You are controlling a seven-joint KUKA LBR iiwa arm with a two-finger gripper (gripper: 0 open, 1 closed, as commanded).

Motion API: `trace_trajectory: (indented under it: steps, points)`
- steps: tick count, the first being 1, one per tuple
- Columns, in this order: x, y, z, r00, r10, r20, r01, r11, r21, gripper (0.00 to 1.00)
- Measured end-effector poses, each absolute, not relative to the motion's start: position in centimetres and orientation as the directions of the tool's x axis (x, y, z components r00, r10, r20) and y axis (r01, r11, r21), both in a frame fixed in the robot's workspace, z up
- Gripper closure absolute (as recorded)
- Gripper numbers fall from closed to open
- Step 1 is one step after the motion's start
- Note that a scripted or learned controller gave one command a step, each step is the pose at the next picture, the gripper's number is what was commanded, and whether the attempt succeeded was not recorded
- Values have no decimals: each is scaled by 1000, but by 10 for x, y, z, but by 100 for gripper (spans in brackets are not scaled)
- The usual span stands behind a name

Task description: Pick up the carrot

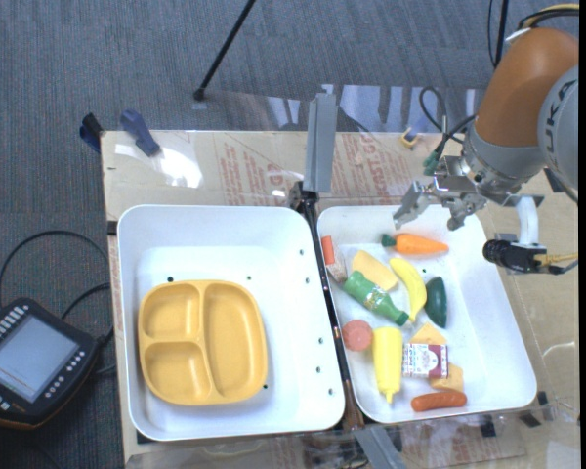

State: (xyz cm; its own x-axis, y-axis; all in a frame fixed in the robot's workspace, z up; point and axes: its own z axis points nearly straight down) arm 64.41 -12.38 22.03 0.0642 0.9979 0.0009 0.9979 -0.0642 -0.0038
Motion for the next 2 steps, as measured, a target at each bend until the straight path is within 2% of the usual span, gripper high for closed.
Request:
trace_trajectory:
  steps: [2]
  points:
    - [644, -124, 220, 64, 998, 1, 998, -64, -4, 0]
